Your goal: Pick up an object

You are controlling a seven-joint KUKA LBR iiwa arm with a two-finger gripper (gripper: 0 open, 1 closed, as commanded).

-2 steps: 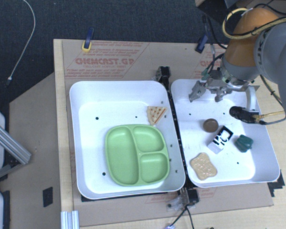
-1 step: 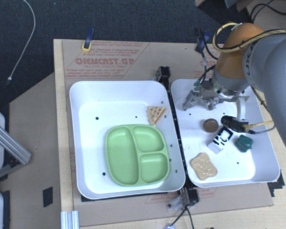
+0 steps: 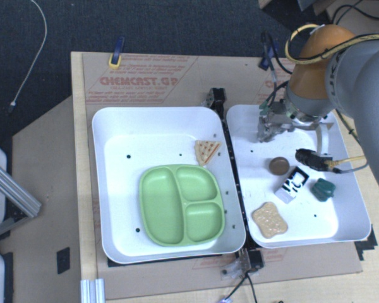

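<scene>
Camera view: gripper (image 3: pixel 270 130), state unclear, at far-left corner of right bin (image 3: pixel 249 164), bare floor beside.

The green plate (image 3: pixel 180 205) is smooth, glossy plastic, like the white bin (image 3: pixel 114 169) holding it; toast (image 3: pixel 269 220) at five o'clock looks rough, matt.

There are two bins (image 3: pixel 114 169) (image 3: pixel 341 219). They hold one green plate (image 3: pixel 180 204), one cracker (image 3: pixel 206 151), one toast slice (image 3: pixel 269 219), one brown disc (image 3: pixel 278 165), one white box (image 3: pixel 292 185) and one teal lump (image 3: pixel 323 189).

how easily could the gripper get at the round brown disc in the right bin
Probably easily: the gripper is over the same white bin, nothing covers the round brown disc, and the way between them is bare.
</scene>
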